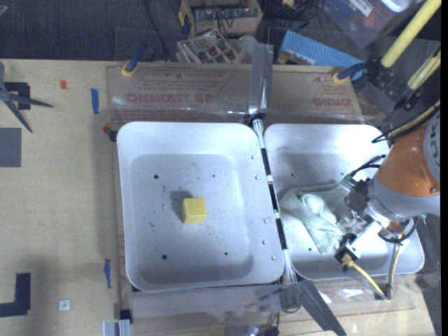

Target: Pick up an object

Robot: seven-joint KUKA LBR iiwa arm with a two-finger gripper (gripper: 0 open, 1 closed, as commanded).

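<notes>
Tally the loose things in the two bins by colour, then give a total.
Yellow: 1, the block in the left bin.
White: 1, the crumpled cloth in the right bin, beside the claw.
Total: 2

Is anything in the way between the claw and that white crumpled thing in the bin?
Nothing visible. The claw is low in the right bin, right beside the white crumpled cloth. The yellow block sits apart in the left bin.
</notes>
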